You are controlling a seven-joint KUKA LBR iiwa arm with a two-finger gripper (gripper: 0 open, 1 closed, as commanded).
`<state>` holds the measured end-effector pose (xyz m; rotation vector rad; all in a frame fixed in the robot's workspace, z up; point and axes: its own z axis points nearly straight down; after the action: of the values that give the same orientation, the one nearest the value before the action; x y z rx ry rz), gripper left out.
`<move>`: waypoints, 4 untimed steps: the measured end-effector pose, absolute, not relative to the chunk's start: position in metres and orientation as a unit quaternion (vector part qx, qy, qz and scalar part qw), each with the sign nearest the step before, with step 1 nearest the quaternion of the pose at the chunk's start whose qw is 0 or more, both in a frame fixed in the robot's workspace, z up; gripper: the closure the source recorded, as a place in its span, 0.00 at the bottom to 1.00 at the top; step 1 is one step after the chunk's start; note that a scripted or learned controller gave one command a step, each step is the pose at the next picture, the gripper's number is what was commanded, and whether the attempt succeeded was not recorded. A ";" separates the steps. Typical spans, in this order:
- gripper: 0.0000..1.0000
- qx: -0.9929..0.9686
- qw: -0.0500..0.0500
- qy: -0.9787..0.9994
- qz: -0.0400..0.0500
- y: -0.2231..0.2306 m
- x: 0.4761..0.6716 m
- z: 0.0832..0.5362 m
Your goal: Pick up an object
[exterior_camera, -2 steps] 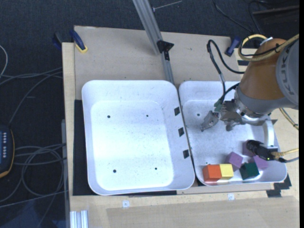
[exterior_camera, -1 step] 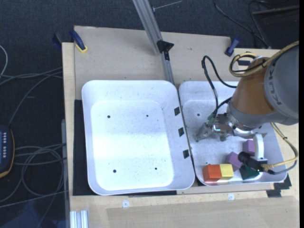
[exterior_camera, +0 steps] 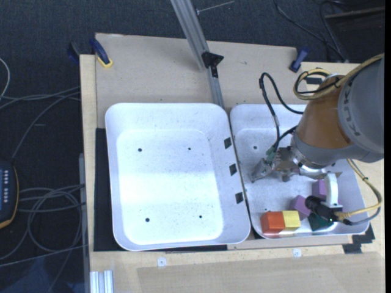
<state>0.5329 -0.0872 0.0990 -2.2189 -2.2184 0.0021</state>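
My gripper hangs low over the middle of the right bin, under the grey arm with its orange band. Its fingers stand open, with only bare bin floor between them. The objects lie in the bin's near right corner, apart from the gripper: an orange block touching a yellow block, a purple block just behind them, a second purple piece partly hidden by the wrist, and a dark green piece.
The left bin sits beside the right one, with black clips along their shared rim. A slanted metal pole rises behind the bins. Blue clamps stand at the bench's back corners.
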 end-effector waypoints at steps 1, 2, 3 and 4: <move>1.00 -0.707 0.001 -0.707 -0.001 -0.087 0.534 0.110; 1.00 -0.707 -0.003 -0.708 -0.002 -0.093 0.540 0.172; 1.00 -0.706 -0.003 -0.708 -0.002 -0.093 0.542 0.224; 1.00 -0.705 -0.001 -0.710 -0.002 -0.043 0.559 0.237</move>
<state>0.5592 -0.0431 0.2373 -2.2145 -2.2299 -0.0062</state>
